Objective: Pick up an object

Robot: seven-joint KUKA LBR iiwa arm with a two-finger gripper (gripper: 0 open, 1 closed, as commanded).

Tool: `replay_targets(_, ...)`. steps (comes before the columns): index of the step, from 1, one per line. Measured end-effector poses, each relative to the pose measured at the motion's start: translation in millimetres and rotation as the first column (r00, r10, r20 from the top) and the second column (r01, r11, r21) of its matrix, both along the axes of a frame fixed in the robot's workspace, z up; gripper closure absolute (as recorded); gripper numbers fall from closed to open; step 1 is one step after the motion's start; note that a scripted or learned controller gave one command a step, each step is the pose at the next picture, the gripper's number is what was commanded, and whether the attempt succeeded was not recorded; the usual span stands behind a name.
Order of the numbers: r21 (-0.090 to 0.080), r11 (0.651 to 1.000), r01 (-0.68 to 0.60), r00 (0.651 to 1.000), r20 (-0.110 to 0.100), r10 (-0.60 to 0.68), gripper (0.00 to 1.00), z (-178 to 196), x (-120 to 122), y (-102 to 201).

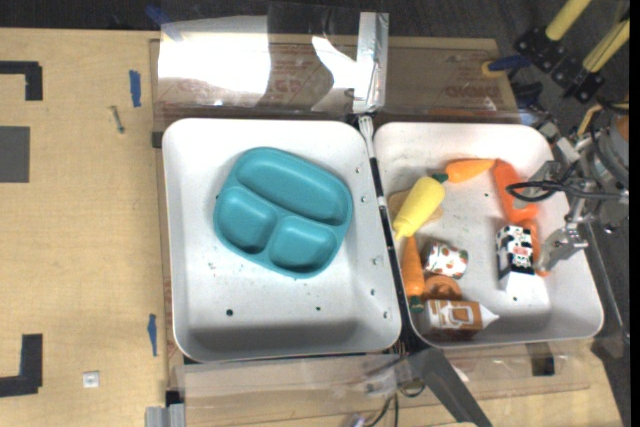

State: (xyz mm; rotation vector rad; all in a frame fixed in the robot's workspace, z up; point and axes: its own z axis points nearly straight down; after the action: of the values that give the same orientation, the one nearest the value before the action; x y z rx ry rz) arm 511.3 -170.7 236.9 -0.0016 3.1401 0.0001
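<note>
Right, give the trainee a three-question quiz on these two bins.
1. True or false: the teal tray lies in the left bin.
2. Which lies nearer the bins' shared wall: A) the yellow corn, or B) the black-and-white cow toy?
3. Fill in: the gripper is over the ____ bin.

Key: 1 true; 2 A; 3 right.

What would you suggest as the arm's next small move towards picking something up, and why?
Probably shift the claw slightly towards the black-and-white toy and lower it there. The claw sits at the right bin's right edge with nothing visibly between its fingers, and that toy is the nearest item, with bare bin floor below it.
</note>
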Motion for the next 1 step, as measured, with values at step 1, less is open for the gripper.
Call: replay_targets(1,-0.002,0.999,-0.034,0.999,0.006,0.034,0.0,-149.3,-6.1,-21.3)
